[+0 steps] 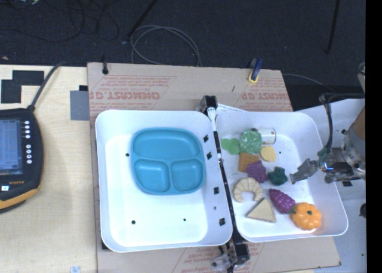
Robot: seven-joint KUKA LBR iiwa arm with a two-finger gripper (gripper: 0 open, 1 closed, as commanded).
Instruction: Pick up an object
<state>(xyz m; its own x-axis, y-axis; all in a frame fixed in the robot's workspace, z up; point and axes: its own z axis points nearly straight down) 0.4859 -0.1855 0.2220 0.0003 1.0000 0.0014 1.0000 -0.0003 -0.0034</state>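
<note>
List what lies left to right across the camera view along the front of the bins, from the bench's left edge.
Teach pendant → blue divided plate → croissant → sandwich wedge → purple grapes → orange pumpkin → gripper, at the right bin's edge.

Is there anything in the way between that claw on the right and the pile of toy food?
Nothing visible does. The gripper sits over the right bin, at the right edge of the pile, with bare white floor between it and the nearest pieces: the dark green toy and the purple grapes.
</note>
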